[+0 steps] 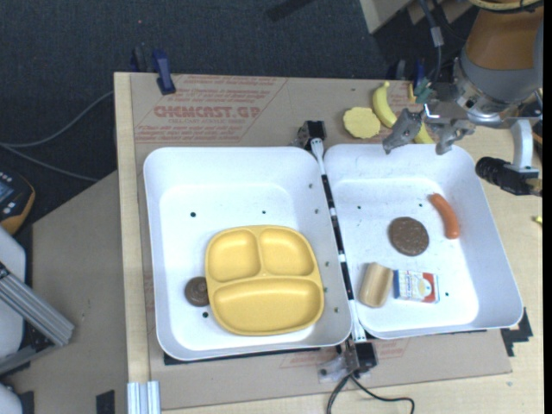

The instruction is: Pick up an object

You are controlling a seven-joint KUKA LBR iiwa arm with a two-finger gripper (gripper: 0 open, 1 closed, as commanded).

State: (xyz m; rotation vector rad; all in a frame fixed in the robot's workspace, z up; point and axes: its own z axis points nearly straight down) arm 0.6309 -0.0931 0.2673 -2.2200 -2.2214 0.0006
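- The grey arm with the orange band (504,11) comes in at the upper right of the frame, and its 2-finger gripper (420,134) hangs over the far edge of the right white bin (483,304).
- Its 2 metal fingers (398,134) stand spread apart, with nothing between them.
- Just behind the gripper, on the brown board outside the bins, lie a yellow toy banana (385,103) and a flat round yellow piece (361,122).
- In the right bin, toward the right side of the frame, lies a slim orange-red toy sausage (445,215), tilted, near the bin's right wall.
- A round flat dark brown patty (408,235) lies left of the sausage, near the bin's middle, apart from it.
- Lower in the same bin a tan cylinder (374,284) lies on its side, touching or just beside a small white carton with red and blue print (417,285).
- The left white bin (164,231) holds a yellow plastic tray with 3 compartments (261,279), in the lower centre of the frame.
- A small round dark brown disc (197,291) sits against the tray's left edge.
- A blue clamp (161,71) grips the board at the upper left.
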